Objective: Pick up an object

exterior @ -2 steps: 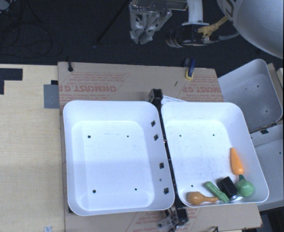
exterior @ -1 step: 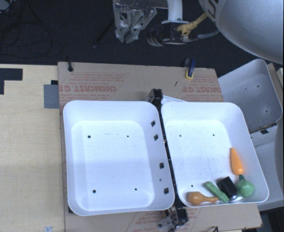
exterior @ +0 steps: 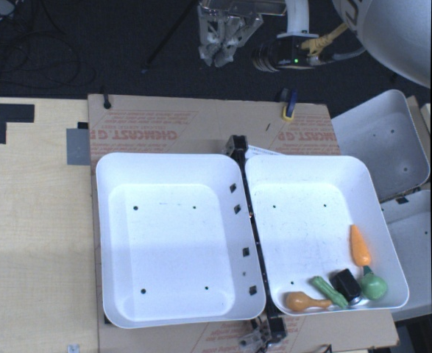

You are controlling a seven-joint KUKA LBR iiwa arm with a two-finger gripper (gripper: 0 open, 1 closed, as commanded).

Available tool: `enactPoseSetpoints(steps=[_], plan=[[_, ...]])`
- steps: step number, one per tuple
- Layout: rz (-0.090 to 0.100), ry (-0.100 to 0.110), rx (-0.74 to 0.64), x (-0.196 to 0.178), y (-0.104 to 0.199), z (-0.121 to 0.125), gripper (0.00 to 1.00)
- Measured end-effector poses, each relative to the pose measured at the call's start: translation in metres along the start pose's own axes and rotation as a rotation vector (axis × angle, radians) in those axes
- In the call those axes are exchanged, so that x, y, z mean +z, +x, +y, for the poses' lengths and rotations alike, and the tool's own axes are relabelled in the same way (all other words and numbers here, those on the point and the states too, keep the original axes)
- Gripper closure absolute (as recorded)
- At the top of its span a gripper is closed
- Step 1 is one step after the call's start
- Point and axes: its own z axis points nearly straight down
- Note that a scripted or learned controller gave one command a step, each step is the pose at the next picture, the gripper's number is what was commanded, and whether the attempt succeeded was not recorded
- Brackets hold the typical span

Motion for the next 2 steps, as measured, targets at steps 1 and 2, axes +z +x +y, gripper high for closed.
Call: enactPoseSetpoints(steps=[1,2], plan=[[0.001,-0.002,-0.004,0.0001,0.0216,0.0002,1.0],[0.0,-0.001,-0.002,-0.0002,0.0188,-0.0001,1.0]])
